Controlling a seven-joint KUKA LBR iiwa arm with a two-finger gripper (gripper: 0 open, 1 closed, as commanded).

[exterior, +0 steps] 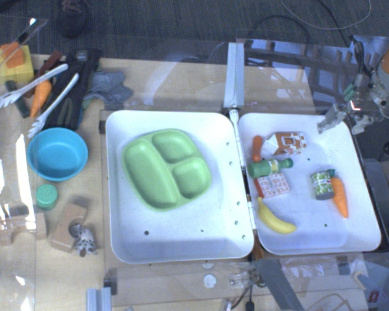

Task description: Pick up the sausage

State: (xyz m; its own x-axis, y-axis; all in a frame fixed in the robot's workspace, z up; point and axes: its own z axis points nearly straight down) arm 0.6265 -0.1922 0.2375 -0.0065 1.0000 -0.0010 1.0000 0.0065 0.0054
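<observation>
Camera view looks down on two white bins on the surface. The sausage [257, 148] lies in the right bin [363, 229], in its upper left part, just inside the wall shared with the left bin [181, 251]. It is a short orange-red piece lying roughly up and down the frame. Its lower end sits close to a green bottle [270, 167], and its right side is just beside a small carton [286, 142]; whether they touch I cannot tell.

It looks like a toy food item, so I judge it light and fairly stiff, with a smooth rounded skin that could slip or roll under a pinch. The best hold seems to be across its narrow width near the middle, fingers closing left to right. There is little room: the bin wall on one side, the carton on the other.

The gripper [337, 116] hangs at the upper right of the frame, over the right bin's far rim, well apart from the sausage. How wide it stands I cannot tell, and nothing is visible in it.

Lower in the right bin lie a banana [275, 218], a carrot [340, 197] and a small green can [322, 183]. The left bin holds a green divided plate [166, 168].
</observation>
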